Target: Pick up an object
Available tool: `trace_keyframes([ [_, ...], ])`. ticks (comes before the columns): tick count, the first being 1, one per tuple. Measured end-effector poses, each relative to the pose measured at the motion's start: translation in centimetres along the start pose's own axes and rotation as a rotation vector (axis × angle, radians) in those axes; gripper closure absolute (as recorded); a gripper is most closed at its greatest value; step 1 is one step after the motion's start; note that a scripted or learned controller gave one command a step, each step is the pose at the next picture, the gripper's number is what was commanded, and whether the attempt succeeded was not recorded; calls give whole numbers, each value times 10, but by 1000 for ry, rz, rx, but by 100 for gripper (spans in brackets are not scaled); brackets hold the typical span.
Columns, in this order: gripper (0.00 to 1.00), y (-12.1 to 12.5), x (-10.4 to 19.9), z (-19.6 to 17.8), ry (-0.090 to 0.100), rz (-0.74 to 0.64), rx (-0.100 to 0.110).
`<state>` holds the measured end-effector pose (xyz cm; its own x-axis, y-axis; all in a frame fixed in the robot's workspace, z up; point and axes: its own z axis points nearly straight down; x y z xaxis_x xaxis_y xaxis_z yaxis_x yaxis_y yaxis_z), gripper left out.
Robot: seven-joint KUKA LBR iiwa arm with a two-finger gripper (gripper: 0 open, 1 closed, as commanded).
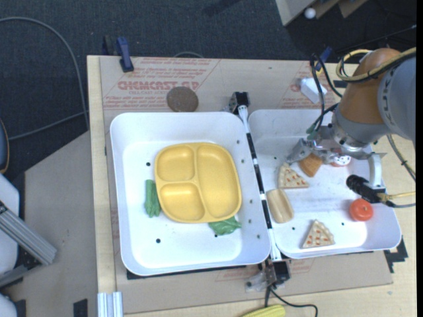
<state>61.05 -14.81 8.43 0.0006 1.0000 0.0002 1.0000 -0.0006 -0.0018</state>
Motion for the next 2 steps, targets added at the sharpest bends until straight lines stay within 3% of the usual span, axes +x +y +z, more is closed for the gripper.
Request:
trace_keyframes([
  [1, 100, 1, 1, -11, 0, 0, -3],
  [2, 100, 12, 93, -101, 1, -2, -3],
])
